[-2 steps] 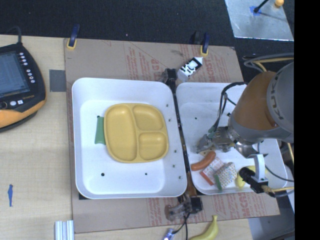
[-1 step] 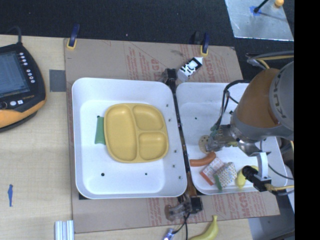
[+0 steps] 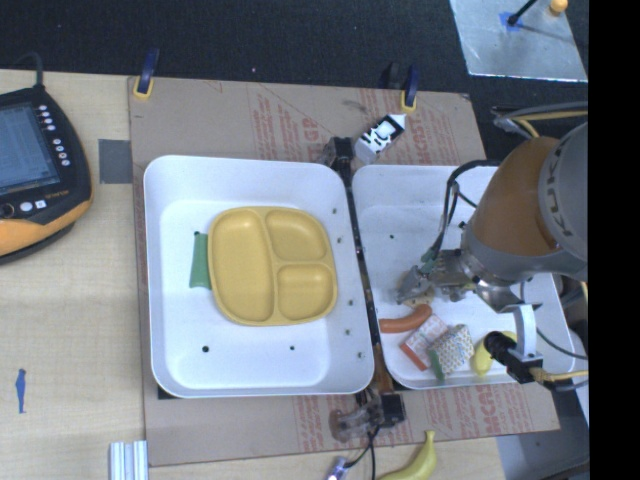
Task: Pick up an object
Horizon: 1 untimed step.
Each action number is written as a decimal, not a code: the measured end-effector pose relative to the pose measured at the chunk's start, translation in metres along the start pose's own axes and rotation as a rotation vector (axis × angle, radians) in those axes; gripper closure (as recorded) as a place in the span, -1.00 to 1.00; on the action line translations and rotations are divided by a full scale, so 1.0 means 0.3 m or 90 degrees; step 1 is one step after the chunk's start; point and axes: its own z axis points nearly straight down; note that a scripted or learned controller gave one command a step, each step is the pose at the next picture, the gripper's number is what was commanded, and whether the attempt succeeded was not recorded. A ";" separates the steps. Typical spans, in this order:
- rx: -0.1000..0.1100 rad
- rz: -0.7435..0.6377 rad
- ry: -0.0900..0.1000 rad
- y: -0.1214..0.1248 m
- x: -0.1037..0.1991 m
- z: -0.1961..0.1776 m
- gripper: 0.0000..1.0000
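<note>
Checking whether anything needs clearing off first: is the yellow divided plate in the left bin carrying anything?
Empty. All three compartments of the yellow divided plate show bare yellow plastic; a green flat piece pokes out at its left edge.

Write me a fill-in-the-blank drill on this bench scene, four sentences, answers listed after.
1. The yellow divided tray lies in the ____ bin.
2. That tray has ____ compartments.
3. A ____ flat piece pokes out from under the tray's left edge.
4. The orange sausage lies in the ____ bin, near the claw.

Missing words: left; three; green; right
</note>
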 end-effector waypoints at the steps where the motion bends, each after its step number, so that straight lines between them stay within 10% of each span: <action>1: 0.000 -0.002 -0.001 0.002 -0.003 -0.034 1.00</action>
